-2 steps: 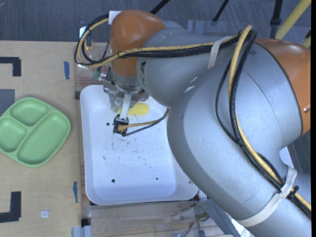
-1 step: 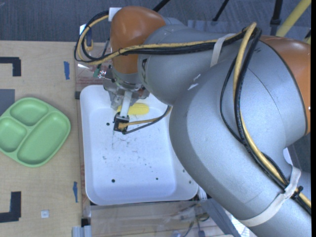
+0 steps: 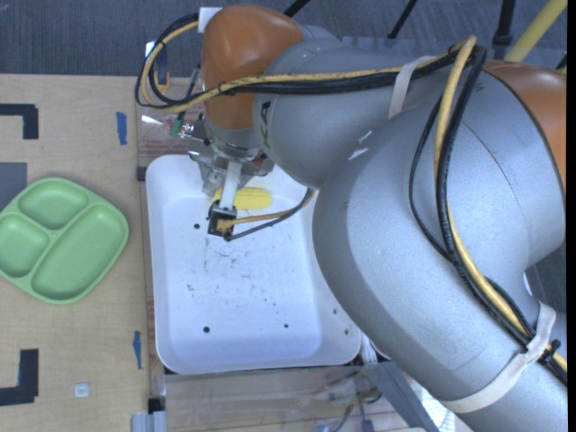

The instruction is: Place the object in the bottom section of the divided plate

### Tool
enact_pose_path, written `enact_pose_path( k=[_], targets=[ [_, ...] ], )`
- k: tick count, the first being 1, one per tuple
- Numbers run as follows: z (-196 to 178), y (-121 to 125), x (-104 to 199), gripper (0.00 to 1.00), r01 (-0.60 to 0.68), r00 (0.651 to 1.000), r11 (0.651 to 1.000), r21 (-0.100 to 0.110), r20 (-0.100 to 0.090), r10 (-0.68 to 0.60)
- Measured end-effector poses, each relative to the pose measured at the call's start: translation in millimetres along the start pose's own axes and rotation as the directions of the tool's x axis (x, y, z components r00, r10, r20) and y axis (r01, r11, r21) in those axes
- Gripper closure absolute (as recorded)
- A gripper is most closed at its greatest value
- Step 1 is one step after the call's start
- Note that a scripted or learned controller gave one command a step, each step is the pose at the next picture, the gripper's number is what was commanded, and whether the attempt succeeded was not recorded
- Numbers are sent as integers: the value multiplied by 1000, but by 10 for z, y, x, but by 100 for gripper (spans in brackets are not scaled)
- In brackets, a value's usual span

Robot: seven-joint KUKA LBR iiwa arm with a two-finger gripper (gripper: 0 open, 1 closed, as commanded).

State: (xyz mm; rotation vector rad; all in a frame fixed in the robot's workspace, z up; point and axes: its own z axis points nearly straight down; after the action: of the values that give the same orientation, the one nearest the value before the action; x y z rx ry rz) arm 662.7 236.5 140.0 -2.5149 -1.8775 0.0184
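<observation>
Looming across the right side and closest to the lens, the grey arm (image 3: 432,205) reaches in over the bench (image 3: 72,106), its orange band (image 3: 238,48) sitting above the wrist.

At the far left, a green divided plate (image 3: 81,250) rests on the bare wood, well apart from everything else. It has two small sections at its upper left and one long section at its lower right, and nothing lies in any of them.

Next comes the white bin (image 3: 243,313), its floor marked with dark specks and scuffs. The gripper (image 3: 220,176) hangs over the bin's far end, pointing down; whether it is open or closed cannot be told.

A yellow object (image 3: 254,198) lies on the bin floor just to the right of the gripper, not lifted. Whether the two touch is unclear.
</observation>
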Motion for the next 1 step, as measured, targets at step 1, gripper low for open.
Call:
enact_pose_path(
  k=[1],
  targets=[
    [-106,4,4,100,2,1000,1000,-3,0,-2]
  ],
)
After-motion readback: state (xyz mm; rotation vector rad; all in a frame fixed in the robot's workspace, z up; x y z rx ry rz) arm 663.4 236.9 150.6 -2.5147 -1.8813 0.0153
